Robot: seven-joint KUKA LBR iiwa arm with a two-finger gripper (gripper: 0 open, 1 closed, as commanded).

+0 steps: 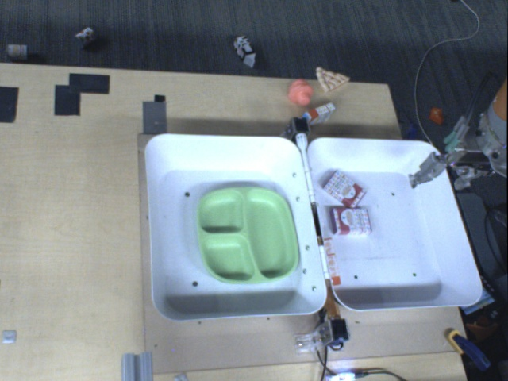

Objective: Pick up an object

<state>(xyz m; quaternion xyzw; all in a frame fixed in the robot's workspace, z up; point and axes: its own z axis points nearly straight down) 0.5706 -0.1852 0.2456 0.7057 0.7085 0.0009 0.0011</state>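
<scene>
Whether the jaws are spread or closed cannot be told; the gripper (429, 169) hovers over the right bin's (413, 280) far-right rim, well apart from two small packets (343, 187) (351, 221) lying inside.

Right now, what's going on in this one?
The gripper hangs over the upper right corner of the right bin, with nothing seen between its fingers. Two small red-and-white packets lie apart from it on the bin's left side, untouched. The left bin holds a green divided tray.
</scene>
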